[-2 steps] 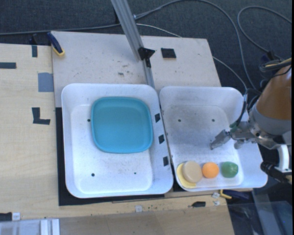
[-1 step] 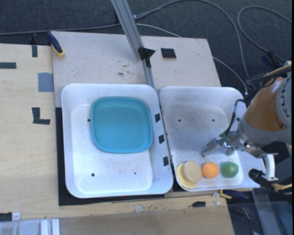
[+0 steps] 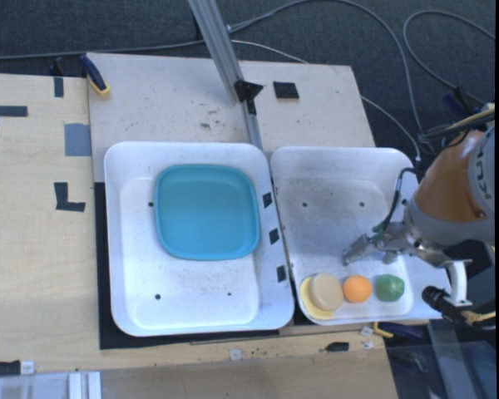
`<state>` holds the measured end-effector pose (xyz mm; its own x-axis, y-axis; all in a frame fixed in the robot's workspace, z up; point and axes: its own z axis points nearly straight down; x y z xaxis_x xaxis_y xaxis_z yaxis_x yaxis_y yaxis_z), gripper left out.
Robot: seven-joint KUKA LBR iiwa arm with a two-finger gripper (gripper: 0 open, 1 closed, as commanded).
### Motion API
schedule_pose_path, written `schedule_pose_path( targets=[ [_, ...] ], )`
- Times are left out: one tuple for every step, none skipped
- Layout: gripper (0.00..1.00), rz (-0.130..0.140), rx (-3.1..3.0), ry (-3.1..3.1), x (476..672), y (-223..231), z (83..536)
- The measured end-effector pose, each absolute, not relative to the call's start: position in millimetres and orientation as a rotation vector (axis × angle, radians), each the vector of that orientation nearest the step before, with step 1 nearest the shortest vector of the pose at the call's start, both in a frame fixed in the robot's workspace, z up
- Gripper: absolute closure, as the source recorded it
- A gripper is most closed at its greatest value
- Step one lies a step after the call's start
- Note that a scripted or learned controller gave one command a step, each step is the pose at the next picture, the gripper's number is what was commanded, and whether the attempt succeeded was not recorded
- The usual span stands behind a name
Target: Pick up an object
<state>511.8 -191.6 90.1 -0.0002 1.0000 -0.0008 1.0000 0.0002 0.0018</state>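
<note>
In the right bin (image 3: pixel 333 189), three small things lie in a row along the front wall. They are a tan round piece (image 3: pixel 325 290) resting on something yellow, an orange ball (image 3: pixel 357 289) and a green ball (image 3: pixel 389 288). My gripper (image 3: pixel 368 258) hangs just behind this row, above the orange and green balls. Its fingers (image 3: pixel 351 254) are spread open and nothing is between them. The arm's orange band (image 3: pixel 445 191) is at the bin's right wall.
The left bin (image 3: pixel 133 248) holds a blue square plate (image 3: pixel 206 211). A grey metal bar (image 3: pixel 224 48) slants down to the gap between the bins. Cables lie on the dark floor at the back right.
</note>
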Motion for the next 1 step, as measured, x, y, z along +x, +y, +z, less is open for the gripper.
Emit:
schedule_pose_path(
  targets=[
    [1.0,0.002,2.218,2.218,512.4,-192.4,101.2]
  ],
)
